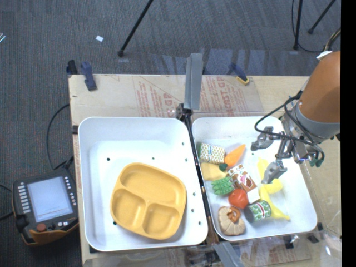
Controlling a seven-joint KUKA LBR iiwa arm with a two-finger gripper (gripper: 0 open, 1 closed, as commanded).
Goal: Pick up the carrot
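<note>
Carrot point(236, 153): not yet picked up; the task looks to be at its approach stage, with reach, grasp and lift all left to do. Location: right bin point(222, 128), left-centre of a cluster of toy food, lying on the bin floor just right of a striped, corn-like piece point(211, 152) and just far of a small printed carton point(243, 179). Appearance: short orange cone, tilted, its thick end pointing far-right and its narrow end near-left, where a bit of green shows; upper surface unobstructed. Hand point(272, 174): poised over the right half of the same bin, beside a yellow banana-like piece point(273, 189), near the carrot but apart from it; nothing is seen between its fingers, and whether they are spread or pressed together cannot be told. Left bin point(94, 135): holds a yellow divided plate point(148, 200). Both bins rest on the tabletop point(133, 93).
</note>
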